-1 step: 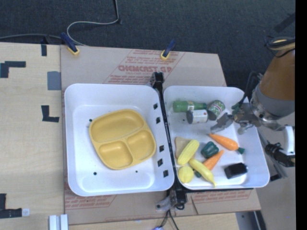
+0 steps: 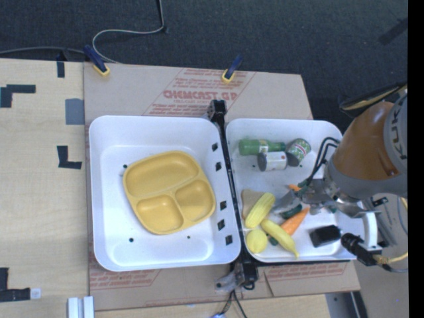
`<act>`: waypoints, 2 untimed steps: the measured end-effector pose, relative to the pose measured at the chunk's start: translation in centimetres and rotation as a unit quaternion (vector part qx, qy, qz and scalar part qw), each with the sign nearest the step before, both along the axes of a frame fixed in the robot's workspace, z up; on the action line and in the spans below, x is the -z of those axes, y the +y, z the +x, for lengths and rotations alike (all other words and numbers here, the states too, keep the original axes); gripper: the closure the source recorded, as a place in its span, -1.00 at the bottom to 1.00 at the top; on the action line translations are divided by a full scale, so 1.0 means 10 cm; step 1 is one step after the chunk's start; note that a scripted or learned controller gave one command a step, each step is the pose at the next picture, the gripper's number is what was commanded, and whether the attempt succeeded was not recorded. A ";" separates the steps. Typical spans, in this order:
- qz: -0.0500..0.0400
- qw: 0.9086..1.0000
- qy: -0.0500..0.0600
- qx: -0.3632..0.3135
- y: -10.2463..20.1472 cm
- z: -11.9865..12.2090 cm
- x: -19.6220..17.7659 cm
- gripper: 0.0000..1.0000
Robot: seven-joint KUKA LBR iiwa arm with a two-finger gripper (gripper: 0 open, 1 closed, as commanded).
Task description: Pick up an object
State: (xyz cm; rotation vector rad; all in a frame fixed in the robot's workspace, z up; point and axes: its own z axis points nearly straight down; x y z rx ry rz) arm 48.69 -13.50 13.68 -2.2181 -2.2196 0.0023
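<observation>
The pincer point(image 2: 301, 194) is hanging low in the right bin point(image 2: 331, 128), and whether it is open or closed cannot be told, because the wrist is covering it.

Just below the pincer a toy carrot point(image 2: 295, 220) is lying. It looks like light, stiff, smooth plastic, so it may slip. A hold across its thick middle seems best. Its long axis is running diagonally, one end toward the pincer and the other down to the left; which end is the tip cannot be told.

A little farther to the left, a corn cob point(image 2: 260, 209) is leaning on the same diagonal, and a banana point(image 2: 280, 237) is pointing down to the right.

Above the pincer, a green bottle point(image 2: 255, 147) is lying across the bin.

Far to the left, a yellow tray point(image 2: 169, 191) is resting in the other bin point(image 2: 106, 177).
</observation>
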 end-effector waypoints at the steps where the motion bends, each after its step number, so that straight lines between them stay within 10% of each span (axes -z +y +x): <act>1: 0.001 1.000 -0.002 0.000 -0.39 -0.02 0.50 -1.00; 2: -0.002 1.000 -0.004 0.000 -0.29 0.58 0.50 -1.00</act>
